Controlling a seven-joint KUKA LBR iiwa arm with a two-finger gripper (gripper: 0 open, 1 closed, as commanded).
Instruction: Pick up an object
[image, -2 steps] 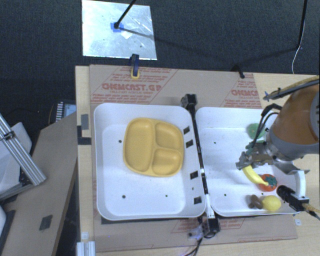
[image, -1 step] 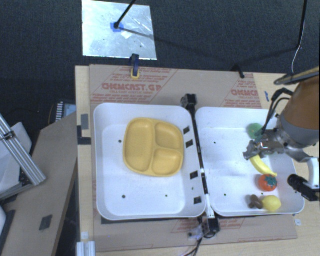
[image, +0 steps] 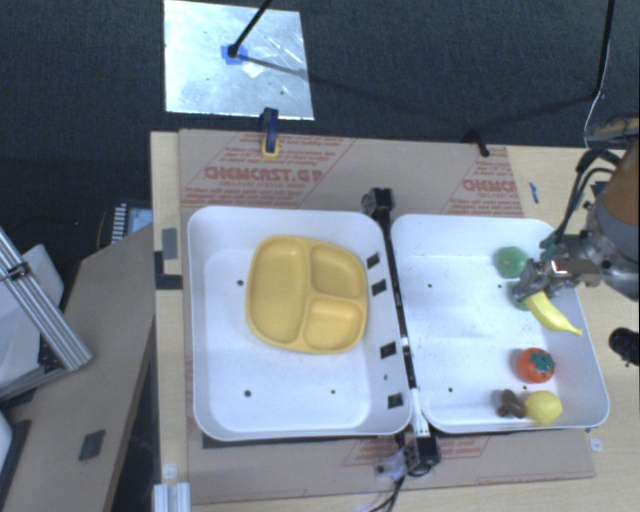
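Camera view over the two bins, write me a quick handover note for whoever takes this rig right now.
Gripper: low over the right white bin at its far right side, tip right at the upper end of the yellow plastic banana. Whether it has the banana cannot be told.
Also in the right bin: a green round toy just beyond the gripper, an orange-red round fruit, a yellow lemon-shaped toy and a small brown piece beside it at the near right corner.
Left white bin: a yellow three-compartment plate.
Done: gripper brought to the banana.
Left: confirm a grip and lift.
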